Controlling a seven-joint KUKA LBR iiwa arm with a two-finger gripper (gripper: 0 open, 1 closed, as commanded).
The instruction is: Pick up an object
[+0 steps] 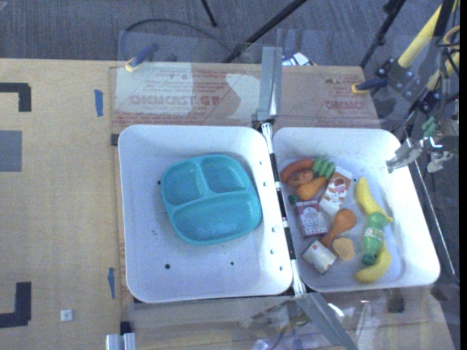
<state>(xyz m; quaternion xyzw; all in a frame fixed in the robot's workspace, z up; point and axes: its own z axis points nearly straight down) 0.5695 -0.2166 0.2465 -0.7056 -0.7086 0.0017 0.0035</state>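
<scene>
Everything worth picking sits in the right bin [408, 228], a loose heap of toy food spread from about 10 o'clock down to 5 o'clock. I count two bananas: one banana [368, 196] near 2 o'clock of the heap, and a second banana [374, 267] at 5 o'clock. There is one each of the rest:

- a sausage [297, 170] at 11 o'clock
- a carrot [312, 189] just under the sausage
- a green pepper [323, 168]
- a small carton [336, 192]
- a dark red box [312, 219]
- a drumstick [340, 224] at the centre
- a green bottle [373, 236]
- a white cup [318, 255] at 7 o'clock
- an orange disc [343, 249]

The left bin [139, 217] holds one blue divided plate [210, 197] with three compartments.

These look like hollow plastic pieces — light, stiff and rather slick, likely to skid or roll away if pinched off-centre. The upper banana seems the easiest prize, since it lies a little apart from the rest. I would take it across its narrow middle, crosswise to its length. The boxes offer flat sides but are crowded by their neighbours.

A pale metal piece at the bin's 2 o'clock rim looks to be the gripper [406, 156] — whether it is set wide or narrow I cannot tell, and I see nothing held in it.
</scene>
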